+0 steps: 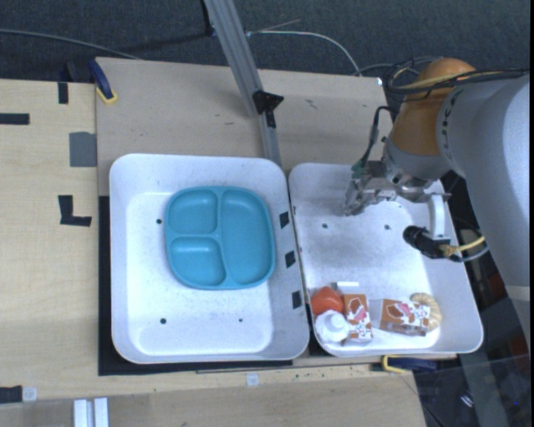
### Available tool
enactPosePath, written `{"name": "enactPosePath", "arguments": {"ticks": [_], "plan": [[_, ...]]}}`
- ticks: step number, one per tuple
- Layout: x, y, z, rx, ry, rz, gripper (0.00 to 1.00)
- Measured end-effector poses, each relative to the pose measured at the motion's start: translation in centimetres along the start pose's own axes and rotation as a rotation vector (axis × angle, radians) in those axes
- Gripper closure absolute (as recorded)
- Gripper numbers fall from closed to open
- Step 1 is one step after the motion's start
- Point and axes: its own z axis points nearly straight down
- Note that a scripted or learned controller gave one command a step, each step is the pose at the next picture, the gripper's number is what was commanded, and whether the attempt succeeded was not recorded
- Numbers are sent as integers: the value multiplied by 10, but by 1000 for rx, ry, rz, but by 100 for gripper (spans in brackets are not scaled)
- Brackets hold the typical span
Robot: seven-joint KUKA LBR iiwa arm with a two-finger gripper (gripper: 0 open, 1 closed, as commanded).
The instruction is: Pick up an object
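Overhead slanted view of a wooden table (36, 238) carrying two shallow white bins side by side. The left bin (133, 327) holds a blue divided plate (220, 237) with three compartments, lying flat in the bin's upper half. The right bin (374, 265) holds a small cluster of objects along its near edge: a round orange-red item (327, 300) at the cluster's left, a white item (333, 328) just below it and touching it, a small red-and-white printed packet (359, 318) immediately to their right, and a second printed packet (411, 314) with red, white and tan markings a little farther right, apart from the first. The grey arm (485, 140), with its orange band (427, 118) above the wrist, enters from the right and reaches over the far part of the right bin. The hand (360, 196) hangs low over the bin's upper left area, well apart from the cluster of objects; nothing is seen between its fingers, and how far they are spread cannot be told at this resolution. A grey metal post (240, 52) slants across the table above the bins, and thin cables (320, 43) run over the dark floor behind.
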Motion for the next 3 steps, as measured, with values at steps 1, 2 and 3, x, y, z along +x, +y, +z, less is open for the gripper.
{"name": "enactPosePath", "arguments": {"ticks": [1,2,3], "plan": [[-5,10,-52,-7,0,2,100],[4,11,-100,-6,1,2,100],[4,11,-119,-4,1,3,100]]}}
